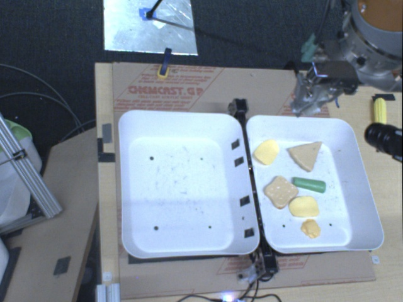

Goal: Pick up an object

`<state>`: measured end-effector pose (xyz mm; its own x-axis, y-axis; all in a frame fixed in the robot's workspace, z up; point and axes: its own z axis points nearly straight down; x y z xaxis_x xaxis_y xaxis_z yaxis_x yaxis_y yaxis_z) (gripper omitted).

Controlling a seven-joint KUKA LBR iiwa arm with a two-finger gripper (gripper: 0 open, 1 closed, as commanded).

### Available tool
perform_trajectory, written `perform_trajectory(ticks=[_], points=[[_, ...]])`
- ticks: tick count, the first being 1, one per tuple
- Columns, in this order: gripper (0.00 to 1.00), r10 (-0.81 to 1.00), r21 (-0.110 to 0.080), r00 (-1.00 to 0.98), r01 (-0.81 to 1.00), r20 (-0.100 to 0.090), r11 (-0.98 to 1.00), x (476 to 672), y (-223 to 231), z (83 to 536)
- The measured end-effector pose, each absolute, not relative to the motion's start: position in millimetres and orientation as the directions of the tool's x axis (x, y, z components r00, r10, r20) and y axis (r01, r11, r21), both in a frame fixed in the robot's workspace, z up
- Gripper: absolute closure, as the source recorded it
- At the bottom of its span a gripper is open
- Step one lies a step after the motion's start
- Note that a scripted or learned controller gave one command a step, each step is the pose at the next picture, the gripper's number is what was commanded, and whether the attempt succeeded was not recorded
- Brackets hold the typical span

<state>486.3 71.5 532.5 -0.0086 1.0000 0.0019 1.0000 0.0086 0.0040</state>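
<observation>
Lowest in the view, a small yellow lumpy piece point(310, 229) is lying near the front of the right bin point(359, 168). At the upper right, the gripper point(308, 99) is hanging over the back rim of that bin, below the grey wrist and the orange band; whether it is released or clenched I cannot tell, and nothing is showing in its grasp.

Working outward from there, a tan wedge point(306, 155) is sitting nearest the gripper, at the back of the right bin, with a yellow rounded piece point(266, 151) beside it toward the divider. A green cylinder point(308, 184) is lying on its side in front of the wedge. A tan bread-like slice point(280, 192) is resting just left of the cylinder, and a pale yellow piece point(303, 207) is lying just in front of both.

Further out, the left bin point(179, 181) is sitting beside the right one on the tabletop point(189, 87), over printed cardboard.
</observation>
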Motion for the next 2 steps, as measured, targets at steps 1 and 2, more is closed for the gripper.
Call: perform_trajectory(ticks=[1,2], points=[[1.0,1.0,0.005,0.015,1.0,-0.004,-0.015,485.6,-96,536],[1.0,1.0,0.004,-0.008,1.0,0.0,0.008,487.0,-41,535]])
